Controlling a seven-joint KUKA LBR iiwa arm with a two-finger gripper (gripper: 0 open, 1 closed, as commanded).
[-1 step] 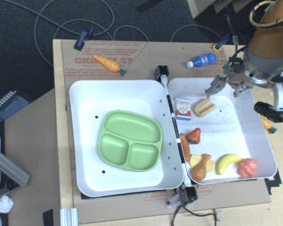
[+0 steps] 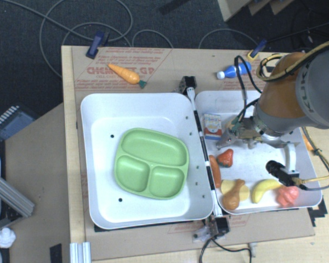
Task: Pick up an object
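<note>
My gripper hangs low in the right bin, near its left side. Just below it lies a red strawberry, close to the gripper but not visibly held. A small white and blue carton lies just left of the gripper. Along the bin's left wall lies an orange sausage-shaped toy. At the front of the bin lie a tan drumstick, a yellow banana and a pink toy.
The left bin holds a green divided plate. On the cardboard behind the bins lie a toy carrot, a blue clip and a blue and white bottle. The arm covers the right bin's back right part.
</note>
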